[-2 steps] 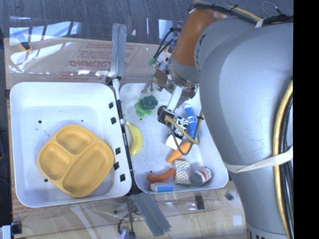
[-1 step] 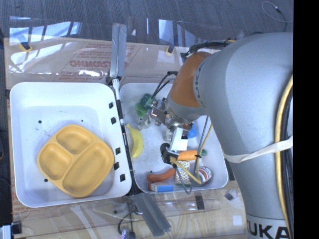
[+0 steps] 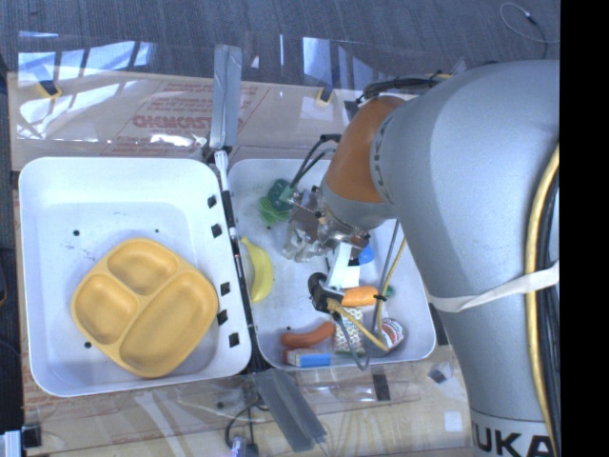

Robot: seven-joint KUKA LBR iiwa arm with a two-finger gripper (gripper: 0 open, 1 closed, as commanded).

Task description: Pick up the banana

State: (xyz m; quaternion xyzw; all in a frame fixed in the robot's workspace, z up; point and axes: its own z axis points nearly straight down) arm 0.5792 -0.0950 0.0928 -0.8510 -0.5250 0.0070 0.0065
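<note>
The banana [image 3: 258, 268] lies in the right bin [image 3: 249, 174], pressed against that bin's left wall, about halfway along it. The gripper [image 3: 303, 241] hangs over the middle of the same bin, to the right of the banana and a little farther back, apart from it with bare bin floor between them. Whether the gripper is open or closed cannot be told from this angle, and nothing can be seen held in it. A green object [image 3: 279, 198] sits just behind the gripper, toward the bin's far wall. Nearer the bin's front wall, an orange carrot-like toy [image 3: 307, 334] and a small red and blue box [image 3: 306, 358] lie to the right of the banana. The left bin [image 3: 38, 184], across the shared wall from the banana, holds a yellow divided plate [image 3: 144, 306].
</note>
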